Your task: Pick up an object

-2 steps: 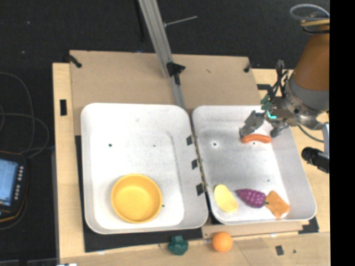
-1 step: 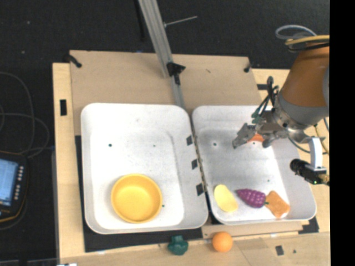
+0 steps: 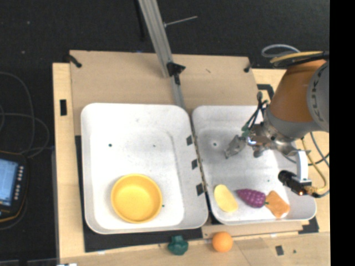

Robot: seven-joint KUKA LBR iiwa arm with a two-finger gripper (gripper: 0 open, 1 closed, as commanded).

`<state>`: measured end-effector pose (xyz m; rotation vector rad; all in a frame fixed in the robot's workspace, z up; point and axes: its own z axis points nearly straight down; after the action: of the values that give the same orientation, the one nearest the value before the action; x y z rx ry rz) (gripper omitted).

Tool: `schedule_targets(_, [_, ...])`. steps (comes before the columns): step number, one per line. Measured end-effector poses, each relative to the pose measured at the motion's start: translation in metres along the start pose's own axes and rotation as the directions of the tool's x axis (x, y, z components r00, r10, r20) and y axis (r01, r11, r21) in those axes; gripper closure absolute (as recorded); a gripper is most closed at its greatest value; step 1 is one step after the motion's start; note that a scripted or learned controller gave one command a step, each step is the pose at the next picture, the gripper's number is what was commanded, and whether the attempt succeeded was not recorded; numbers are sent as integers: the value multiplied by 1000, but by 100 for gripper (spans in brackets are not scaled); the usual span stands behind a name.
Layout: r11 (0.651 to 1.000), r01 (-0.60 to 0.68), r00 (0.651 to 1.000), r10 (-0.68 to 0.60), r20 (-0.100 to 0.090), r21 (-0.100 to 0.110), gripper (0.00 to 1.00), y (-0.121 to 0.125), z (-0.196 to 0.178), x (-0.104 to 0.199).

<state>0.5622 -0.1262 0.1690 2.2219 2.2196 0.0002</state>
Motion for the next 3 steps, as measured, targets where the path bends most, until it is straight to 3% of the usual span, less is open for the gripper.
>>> schedule_targets(1, [1000, 0, 1000, 0, 1, 4, 0, 7, 49, -7])
schedule_targets(2, [1000, -5, 1000, 5, 0, -4, 100, 9, 35, -7])
schedule_targets(3, [1000, -3, 1000, 3, 2, -6, 100, 16, -16, -18])
